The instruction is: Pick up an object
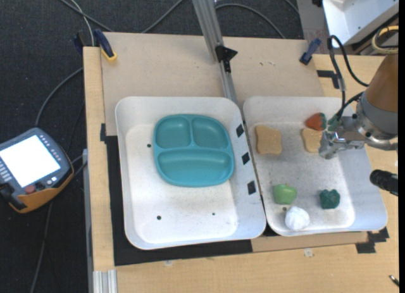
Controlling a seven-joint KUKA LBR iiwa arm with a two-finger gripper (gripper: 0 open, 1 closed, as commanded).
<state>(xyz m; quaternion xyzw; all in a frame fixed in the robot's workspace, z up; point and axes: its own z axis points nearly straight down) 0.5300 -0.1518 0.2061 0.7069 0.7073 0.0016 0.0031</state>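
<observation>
- Pincer point(329, 149) low in right bin point(364, 219), by its far right side; can't tell whether it is apart or together.
- Tan piece point(311, 140) just left of pincer, touching or nearly; red thing point(315, 121) just behind it.
- Tan block point(268, 140) farther left.
- Green fruit point(285, 193), dark green lump point(328, 199), white lump point(296, 218) along near side.
- Left bin point(136, 219) holds teal tray point(192, 150).

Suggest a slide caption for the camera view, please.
Claw low in right bin beside tan piece; teal tray in left bin.
</observation>
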